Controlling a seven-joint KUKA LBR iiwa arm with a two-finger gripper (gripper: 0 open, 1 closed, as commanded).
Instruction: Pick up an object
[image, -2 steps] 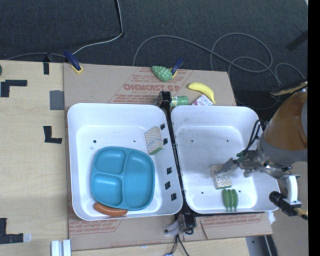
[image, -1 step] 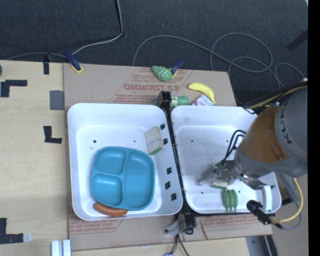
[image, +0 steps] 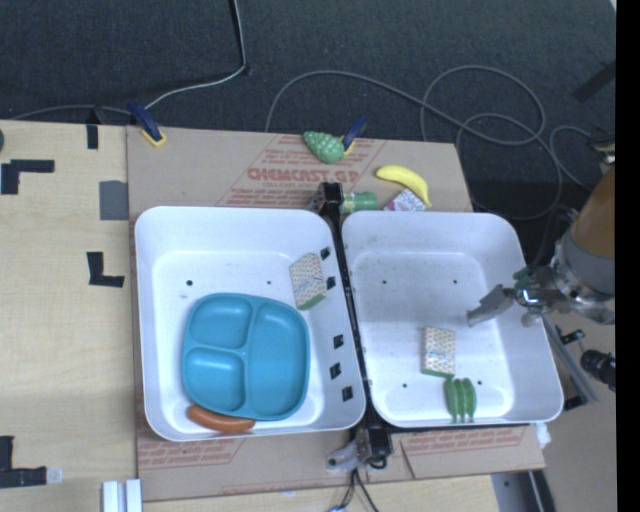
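Dark carpet and loose cables are framing a pale wooden counter (image: 60, 300) that is carrying a cardboard sheet and two shallow white plastic bins. Over the right bin (image: 400, 235), the grey metal tool (image: 492, 305) is hovering near the right wall, clamped on nothing, and whether its tips are apart or together I cannot tell at this angle. Just below and left of it, a small speckled rectangular sponge (image: 438, 350) is lying flat on the bin floor, with a green pepper-like toy (image: 460, 398) just beside it toward the near wall. This looks like the approach step; the next move is calling for the tool to shift over one piece and descend squarely. Most of the arm is being cut off at the right, and the tool's tips are blurring together.
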